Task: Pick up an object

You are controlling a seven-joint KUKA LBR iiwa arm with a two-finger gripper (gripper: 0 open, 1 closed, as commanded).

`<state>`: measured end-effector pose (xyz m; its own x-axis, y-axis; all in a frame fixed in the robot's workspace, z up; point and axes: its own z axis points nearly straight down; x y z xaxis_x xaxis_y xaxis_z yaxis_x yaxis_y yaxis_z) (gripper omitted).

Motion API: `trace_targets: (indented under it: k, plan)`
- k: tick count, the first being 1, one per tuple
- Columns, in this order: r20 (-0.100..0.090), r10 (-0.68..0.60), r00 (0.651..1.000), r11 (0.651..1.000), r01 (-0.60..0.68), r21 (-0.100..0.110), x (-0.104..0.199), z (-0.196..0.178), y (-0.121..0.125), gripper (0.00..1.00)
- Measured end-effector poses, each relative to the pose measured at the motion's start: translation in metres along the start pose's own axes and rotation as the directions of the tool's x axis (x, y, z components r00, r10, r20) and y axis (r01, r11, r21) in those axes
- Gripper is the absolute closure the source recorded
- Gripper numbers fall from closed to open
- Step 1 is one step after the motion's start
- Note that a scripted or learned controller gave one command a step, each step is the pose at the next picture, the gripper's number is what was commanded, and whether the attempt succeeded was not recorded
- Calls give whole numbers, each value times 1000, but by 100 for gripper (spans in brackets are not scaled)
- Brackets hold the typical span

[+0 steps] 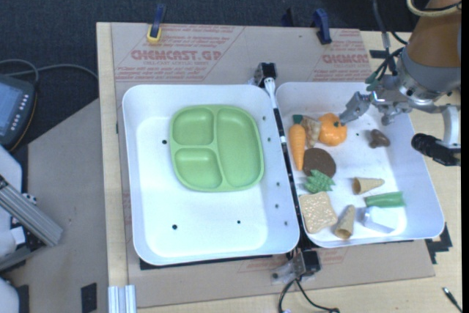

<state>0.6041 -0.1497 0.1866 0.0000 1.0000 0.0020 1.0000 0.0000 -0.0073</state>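
Reaching in from the right, end effector hangs over the right bin just beside the orange fruit; whether anything is gripped cannot be told. Left bin holds a green divided plate.

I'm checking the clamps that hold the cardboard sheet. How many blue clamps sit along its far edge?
2. One blue clamp, with a yellow tip, is at the far left above the left bin; the other blue clamp is above the right bin.
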Motion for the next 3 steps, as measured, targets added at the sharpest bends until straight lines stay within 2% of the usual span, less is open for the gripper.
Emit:
trace_targets:
  k: [2,3]
  plan:
    - [0,1,1000,1000,-1,-3,6,104,-9,0]
    - [3,1,1000,1000,-1,-8,5,91,-8,100]
